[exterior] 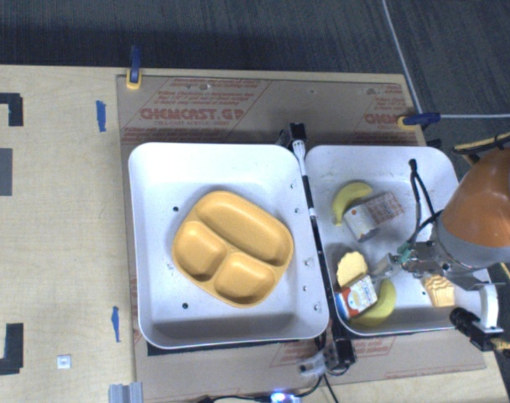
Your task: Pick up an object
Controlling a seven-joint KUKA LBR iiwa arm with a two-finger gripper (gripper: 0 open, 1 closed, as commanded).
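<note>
Here, the end effector (395, 261) hovers in the right bin (439, 168) — near a banana (381, 303).

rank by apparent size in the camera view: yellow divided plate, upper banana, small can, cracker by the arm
1. yellow divided plate, by far the largest.
2. small can and upper banana: too alike to rank, and the can covers part of the banana.
3. cracker, smallest, partly hidden by the arm.

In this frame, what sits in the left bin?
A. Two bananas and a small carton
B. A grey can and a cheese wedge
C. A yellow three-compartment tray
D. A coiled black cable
C: the yellow three-compartment tray lies alone in the left bin, while the bananas and small packaged items are gathered in the right bin.
</note>
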